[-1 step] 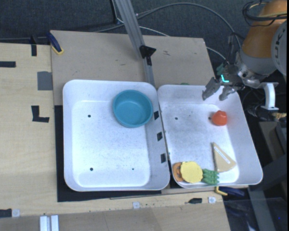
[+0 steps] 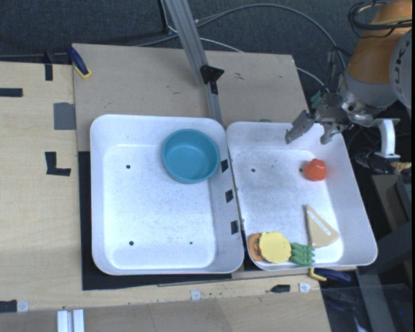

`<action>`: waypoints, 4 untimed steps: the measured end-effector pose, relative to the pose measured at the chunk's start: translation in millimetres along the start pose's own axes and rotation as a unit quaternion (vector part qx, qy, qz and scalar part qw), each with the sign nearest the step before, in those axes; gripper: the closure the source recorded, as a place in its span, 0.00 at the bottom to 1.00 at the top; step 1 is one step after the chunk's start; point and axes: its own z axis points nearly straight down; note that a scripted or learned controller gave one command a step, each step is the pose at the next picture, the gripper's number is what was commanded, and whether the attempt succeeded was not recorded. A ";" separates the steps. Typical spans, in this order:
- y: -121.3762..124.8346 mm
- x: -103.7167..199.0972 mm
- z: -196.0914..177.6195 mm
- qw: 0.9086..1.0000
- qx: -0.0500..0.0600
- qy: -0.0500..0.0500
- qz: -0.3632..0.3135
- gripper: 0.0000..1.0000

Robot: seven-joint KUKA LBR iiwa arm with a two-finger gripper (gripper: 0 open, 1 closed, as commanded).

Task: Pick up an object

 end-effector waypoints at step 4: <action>3.6 -10.2 126.3 1.000 0.000 0.000 0.000 1.00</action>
